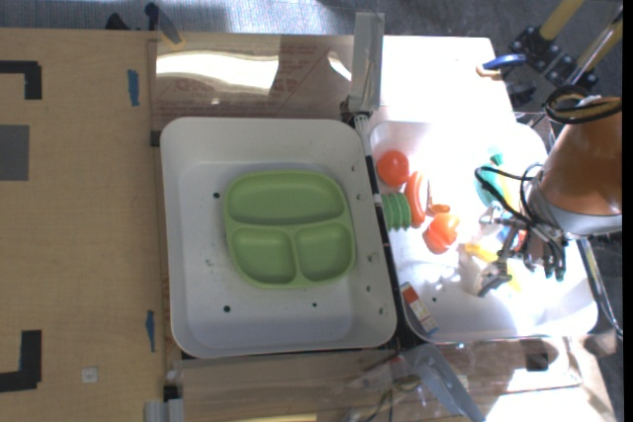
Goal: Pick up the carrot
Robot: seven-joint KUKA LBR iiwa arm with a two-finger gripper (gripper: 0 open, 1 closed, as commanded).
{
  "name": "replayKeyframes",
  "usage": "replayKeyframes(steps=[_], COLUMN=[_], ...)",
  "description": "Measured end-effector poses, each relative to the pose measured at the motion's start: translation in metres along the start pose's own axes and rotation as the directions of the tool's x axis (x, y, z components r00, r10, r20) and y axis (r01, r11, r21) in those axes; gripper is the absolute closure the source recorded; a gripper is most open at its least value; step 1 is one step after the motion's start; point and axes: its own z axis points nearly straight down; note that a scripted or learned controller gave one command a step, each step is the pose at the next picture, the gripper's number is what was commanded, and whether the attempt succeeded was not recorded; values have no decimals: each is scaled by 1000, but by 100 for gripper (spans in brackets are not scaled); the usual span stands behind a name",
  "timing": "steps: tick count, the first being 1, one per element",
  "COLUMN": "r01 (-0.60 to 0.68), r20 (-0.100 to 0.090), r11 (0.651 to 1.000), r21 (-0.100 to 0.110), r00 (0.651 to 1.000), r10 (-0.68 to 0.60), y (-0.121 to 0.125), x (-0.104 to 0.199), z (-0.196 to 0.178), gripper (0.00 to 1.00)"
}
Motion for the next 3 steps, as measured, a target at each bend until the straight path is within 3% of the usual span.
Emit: replayKeyframes(steps=[1,2,3], r01=[-305,-304,-454], r20=[3,18,-3], r11=[952,953,891], r21=[-1,-4,2], r00=[952,953,891], r10=[305,304,454], y=[36,36,44], x=[-41,-45,-31], z=[1,-13,-31], gripper=[0,100,100])
